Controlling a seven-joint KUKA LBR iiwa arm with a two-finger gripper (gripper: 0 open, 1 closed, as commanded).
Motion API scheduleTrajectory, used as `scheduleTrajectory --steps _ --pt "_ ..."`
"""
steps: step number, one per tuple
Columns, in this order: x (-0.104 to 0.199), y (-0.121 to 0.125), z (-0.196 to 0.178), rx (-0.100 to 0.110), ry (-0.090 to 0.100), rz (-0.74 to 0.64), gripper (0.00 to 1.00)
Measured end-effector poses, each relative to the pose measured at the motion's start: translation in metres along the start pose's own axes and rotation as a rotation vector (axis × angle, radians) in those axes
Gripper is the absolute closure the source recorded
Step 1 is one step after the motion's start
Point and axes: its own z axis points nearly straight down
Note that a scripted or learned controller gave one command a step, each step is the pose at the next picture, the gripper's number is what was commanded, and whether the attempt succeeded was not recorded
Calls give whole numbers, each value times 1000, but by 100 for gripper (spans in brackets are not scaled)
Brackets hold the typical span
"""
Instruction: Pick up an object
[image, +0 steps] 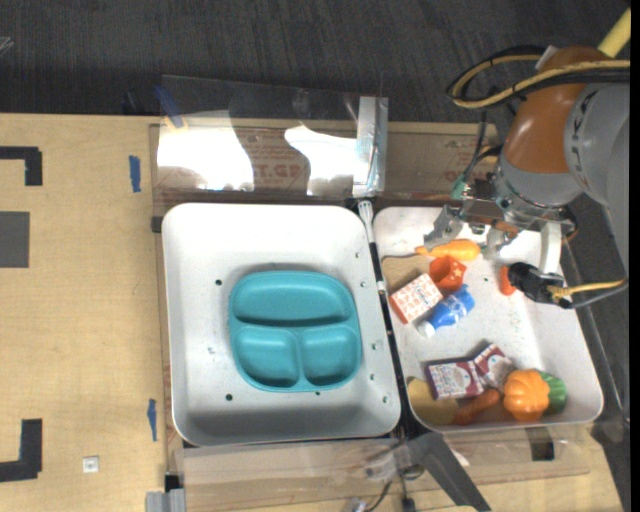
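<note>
Two white bins sit side by side on my worktop (70, 300); left bin (190, 250) carries a smooth teal sectioned plate (295, 328), right bin (570, 350) carries the clutter. My gripper (478, 232) sits at the right bin's far edge, low over the far-left corner. Fingers state: cannot tell, metal parts blur together there.

Nearest candidate: an orange carrot-like toy (458, 248), glossy plastic, just beside the fingers on their near side, long axis roughly along the bin's far edge. Touching it on the near side, a stubby orange pepper-like piece (447, 272). Further toward the bin's middle: small red-white carton (416, 298), blue-white bottle (447, 311). Near edge: flat printed packet (466, 376), rounded orange pumpkin with green top (530, 393).

I judge the carrot is the target; a short drop toward the near side should straddle it across its narrow width.
</note>
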Motion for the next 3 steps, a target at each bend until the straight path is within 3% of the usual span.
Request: scheduleTrajectory --steps 1,2,3 --pt "-35 3 93 -13 0 24 0" --pt "-24 17 93 -12 -2 51 0" --pt "-22 20 80 -21 0 48 100"
